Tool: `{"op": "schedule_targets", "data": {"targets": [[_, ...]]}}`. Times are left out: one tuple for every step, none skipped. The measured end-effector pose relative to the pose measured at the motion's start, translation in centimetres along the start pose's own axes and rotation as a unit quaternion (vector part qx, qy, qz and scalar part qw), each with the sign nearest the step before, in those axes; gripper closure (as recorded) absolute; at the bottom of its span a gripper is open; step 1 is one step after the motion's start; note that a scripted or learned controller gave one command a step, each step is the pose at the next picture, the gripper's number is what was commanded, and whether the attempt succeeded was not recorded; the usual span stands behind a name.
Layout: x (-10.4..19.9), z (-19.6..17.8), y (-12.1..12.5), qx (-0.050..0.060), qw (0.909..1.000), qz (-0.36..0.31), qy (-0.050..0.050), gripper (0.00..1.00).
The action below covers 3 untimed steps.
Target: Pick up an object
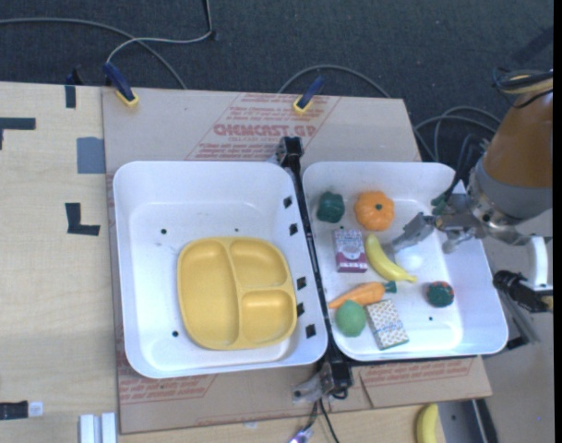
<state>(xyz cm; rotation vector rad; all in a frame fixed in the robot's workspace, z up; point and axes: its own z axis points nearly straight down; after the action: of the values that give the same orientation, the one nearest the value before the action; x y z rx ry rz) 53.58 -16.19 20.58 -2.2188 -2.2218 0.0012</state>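
In right bin (pixel 465 335): curved smooth banana (pixel 386 260); ribbed pumpkin (pixel 375 210)

Tray (pixel 234 292) in left bin (pixel 137 201)

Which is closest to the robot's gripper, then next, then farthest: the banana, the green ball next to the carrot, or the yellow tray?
From the gripper, in the camera view:
1. Banana, just below-left of it in the right bin.
2. Green ball, near that bin's front-left corner, by the carrot.
3. Yellow tray, over in the left bin.
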Motion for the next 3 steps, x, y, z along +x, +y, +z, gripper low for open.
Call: {"op": "schedule_targets", "data": {"targets": [[3.5, 11.6, 7.7, -0.006, 1.0000, 0.000, -0.001, 0.00], [1.8, 12.0, 11.7, 0.014, 0.9999, -0.003, 0.000, 0.00], [1.8, 11.2, 11.8, 0.011, 0.9999, 0.000, -0.002, 1.00]]}}
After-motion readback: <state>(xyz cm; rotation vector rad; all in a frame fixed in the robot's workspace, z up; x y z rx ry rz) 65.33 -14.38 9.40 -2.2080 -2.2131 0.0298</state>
